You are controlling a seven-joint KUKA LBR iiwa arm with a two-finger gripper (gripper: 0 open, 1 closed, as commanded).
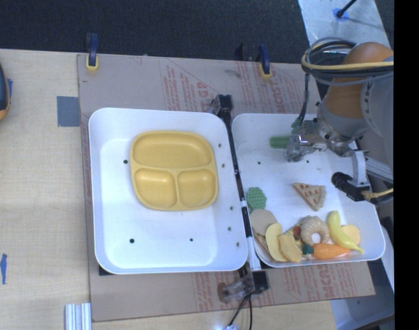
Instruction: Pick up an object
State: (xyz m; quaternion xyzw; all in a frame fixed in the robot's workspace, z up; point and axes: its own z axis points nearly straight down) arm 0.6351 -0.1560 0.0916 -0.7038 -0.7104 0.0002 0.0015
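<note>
Right bin [264, 126]: green stick [279, 142] lies left-right beside pincer [297, 150]; grip unclear

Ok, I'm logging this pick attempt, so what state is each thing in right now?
Yellow tray: flat in the left bin, its three compartments bare.
Green piece: lying in the right bin, beside the gripper.
Sandwich wedge: lying apart, mid-bin.
Broccoli: resting by the bin's left wall.
Banana: in the food pile at the bin's near edge.
Carrot: in the same pile, at the rim.
</note>
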